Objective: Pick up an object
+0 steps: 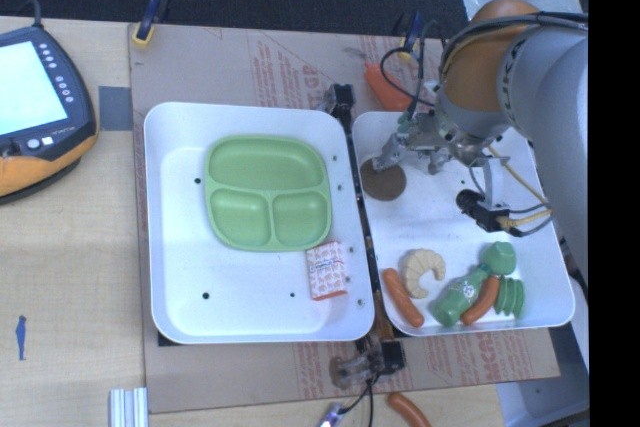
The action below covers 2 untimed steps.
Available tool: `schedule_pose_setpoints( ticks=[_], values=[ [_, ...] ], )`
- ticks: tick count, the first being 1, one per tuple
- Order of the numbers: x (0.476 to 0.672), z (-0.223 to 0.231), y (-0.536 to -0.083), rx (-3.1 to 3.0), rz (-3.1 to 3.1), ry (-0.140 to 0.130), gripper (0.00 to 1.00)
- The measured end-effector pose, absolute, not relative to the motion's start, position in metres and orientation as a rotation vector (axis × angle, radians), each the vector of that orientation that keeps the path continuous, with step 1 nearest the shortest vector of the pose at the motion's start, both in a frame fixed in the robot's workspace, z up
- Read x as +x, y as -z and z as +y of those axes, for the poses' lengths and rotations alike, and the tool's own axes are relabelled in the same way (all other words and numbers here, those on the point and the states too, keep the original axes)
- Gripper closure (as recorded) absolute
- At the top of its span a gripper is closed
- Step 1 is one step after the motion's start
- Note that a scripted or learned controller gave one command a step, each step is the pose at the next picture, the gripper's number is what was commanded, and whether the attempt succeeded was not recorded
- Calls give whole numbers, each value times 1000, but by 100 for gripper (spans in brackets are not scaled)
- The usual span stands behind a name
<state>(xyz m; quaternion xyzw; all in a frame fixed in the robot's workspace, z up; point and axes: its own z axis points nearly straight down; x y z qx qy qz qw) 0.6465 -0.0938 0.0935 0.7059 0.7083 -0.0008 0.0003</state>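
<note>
The arm's wrist hides the end effector (400, 150), so its state cannot be determined; it sits over the right bin (545, 315) beside a round brown disc (382, 181). Two white bins rest on the table (70, 255); the left bin (175, 305) holds one green divided plate (268, 192) and one small packet (326, 272)

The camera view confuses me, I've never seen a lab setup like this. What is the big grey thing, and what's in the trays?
You're looking down at a slant from one fixed camera over a bench. The big grey shape with an orange band is a robot arm reaching in from the right. Its gripper hangs over the right bin, next to a brown disc. That bin also holds toy food: a croissant, a sausage and green vegetables. The left bin holds a green divided plate and a small packet.
</note>
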Motion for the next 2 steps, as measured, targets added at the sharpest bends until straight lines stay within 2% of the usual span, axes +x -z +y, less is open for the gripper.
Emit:
schedule_pose_setpoints(
  ticks=[1,2],
  values=[
    [657,-93,-93,2216,2226,1,0],
    [657,-94,-93,2216,2226,0,0]
  ],
)
